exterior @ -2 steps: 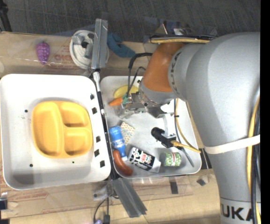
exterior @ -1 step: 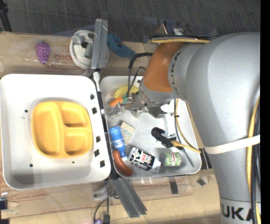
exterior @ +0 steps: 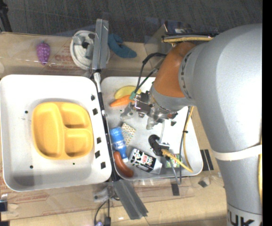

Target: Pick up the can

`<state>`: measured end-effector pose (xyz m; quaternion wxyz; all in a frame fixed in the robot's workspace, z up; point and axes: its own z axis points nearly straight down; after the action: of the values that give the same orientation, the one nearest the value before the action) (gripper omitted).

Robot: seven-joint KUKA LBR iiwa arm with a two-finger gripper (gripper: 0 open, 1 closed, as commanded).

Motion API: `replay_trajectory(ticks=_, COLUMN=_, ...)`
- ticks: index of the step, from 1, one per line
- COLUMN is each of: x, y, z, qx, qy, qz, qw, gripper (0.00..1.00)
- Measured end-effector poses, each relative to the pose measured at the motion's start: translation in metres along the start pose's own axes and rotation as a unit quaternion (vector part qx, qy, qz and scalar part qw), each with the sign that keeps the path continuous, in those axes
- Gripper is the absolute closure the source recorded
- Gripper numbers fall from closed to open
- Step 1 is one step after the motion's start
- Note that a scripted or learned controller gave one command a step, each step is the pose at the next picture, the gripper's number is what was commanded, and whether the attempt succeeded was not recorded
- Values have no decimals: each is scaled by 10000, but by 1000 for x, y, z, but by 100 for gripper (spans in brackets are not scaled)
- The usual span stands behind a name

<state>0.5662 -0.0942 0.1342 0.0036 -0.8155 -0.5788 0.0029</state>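
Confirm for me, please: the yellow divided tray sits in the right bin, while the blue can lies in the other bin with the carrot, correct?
Not quite. The camera view shows the yellow divided tray in the left bin; the blue can lies in the right bin with the carrot.

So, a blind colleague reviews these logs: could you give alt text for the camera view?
The grey arm's gripper hangs over the cluttered right white bin, above a blue cylindrical can lying by its left wall. The left white bin holds a yellow divided plastic tray.
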Motion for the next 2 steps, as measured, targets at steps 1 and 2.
replay_trajectory(ticks=1, x=-4, y=-13, z=45, qx=-4, qy=-4, qz=136, qw=9999, gripper=0)
replay_trajectory(ticks=2, x=-4, y=-13, z=37, qx=20, qy=-4, qz=123, qw=9999, gripper=100)
